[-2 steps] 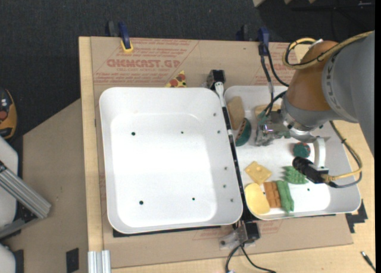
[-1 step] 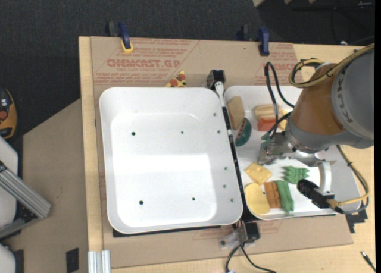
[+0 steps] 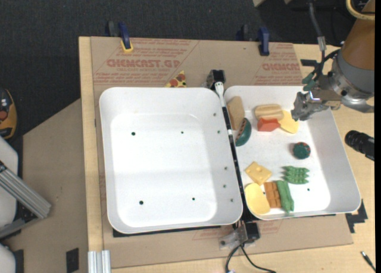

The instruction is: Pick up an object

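The hand [image 3: 302, 110] is hung just above a yellow piece [image 3: 289, 124], presumably for a grasp; its opening cannot be told.

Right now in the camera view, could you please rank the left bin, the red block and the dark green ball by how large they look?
1. Left bin, by far the largest.
2. Red block.
3. Dark green ball, only slightly smaller looking than the block, so that order is unsure.
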Robot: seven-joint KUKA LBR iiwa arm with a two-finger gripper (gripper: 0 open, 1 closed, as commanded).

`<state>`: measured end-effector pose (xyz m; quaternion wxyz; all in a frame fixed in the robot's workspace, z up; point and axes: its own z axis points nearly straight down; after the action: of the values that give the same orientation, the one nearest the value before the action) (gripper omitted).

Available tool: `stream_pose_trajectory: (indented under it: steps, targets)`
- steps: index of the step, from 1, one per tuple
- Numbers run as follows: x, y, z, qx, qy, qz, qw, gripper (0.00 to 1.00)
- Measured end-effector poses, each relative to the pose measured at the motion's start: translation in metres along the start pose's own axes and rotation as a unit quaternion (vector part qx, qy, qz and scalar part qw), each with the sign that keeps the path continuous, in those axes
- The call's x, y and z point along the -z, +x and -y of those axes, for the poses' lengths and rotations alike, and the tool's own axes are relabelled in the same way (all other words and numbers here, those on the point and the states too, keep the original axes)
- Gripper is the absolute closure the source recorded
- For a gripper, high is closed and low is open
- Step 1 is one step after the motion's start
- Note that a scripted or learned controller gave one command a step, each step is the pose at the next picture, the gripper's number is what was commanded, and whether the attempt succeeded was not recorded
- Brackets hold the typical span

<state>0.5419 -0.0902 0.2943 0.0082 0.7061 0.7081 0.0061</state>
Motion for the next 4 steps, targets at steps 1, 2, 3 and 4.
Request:
stream_pose_trajectory:
  steps: [1, 2, 3, 4]
  targets:
    - [-0.117, 0.116, -0.055, 0.004, 0.014, -0.004, 0.9999, 1.00]
    - [0.051, 0.184, -0.053, 0.004, 0.000, -0.005, 1.0000, 1.00]
    - [-0.017, 0.248, 0.007, 0.002, 0.015, -0.002, 0.9999, 1.00]
    - [0.122, 0.246, -0.006, 0.000, 0.001, -0.004, 1.0000, 1.00]
